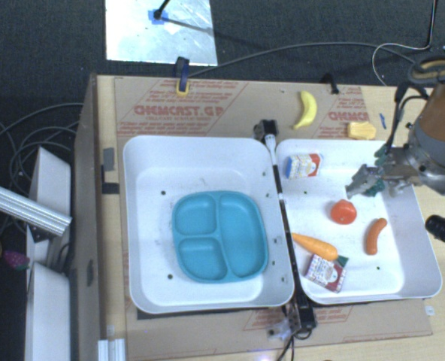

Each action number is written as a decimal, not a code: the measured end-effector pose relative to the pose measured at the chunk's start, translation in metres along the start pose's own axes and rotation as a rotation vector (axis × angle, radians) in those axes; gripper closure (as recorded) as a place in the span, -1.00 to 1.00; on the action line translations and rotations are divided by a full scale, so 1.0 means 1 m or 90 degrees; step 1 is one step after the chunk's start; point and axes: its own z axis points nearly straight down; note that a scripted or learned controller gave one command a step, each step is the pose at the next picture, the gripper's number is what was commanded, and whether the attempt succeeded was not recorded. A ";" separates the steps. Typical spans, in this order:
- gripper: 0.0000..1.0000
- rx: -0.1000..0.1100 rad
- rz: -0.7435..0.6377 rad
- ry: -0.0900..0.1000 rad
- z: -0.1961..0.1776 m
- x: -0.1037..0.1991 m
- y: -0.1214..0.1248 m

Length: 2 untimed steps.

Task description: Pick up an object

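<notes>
Entry: my gripper (363,182), hanging over the upper part of the right bin (418,224), reaching in from the right. Whether my jaws stand apart or together I cannot tell; the tip is a dark tangle at this angle, and I see nothing held there.

Landmark for all that follows: the tomato (343,212), a round red item on the floor of the right bin.

- Tomato: lies just below my tip and a shade to its left, near but apart. Round, so no long axis to square up to. I judge it the nearest candidate for the pick.
- Sausage (375,235): right of the tomato and slightly lower, long axis running steeply, top tipped rightward.
- Carrot (315,245): below-left of the tomato, long axis near level, dipping to the right.
- Red carton (326,272): below the tomato, just beside the carrot's thick end.
- Small milk carton (304,165): above-left of the tomato.
- Banana (307,109): well above the tomato, outside the bin on the bench board.
- Blue divided plate (219,235): well left of the tomato, in the left bin (143,201).
</notes>
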 end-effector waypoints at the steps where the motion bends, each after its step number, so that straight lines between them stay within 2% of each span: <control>1: -1.00 0.001 0.001 0.000 0.073 -0.010 0.039; 2: -1.00 0.000 0.001 0.000 0.172 -0.015 0.035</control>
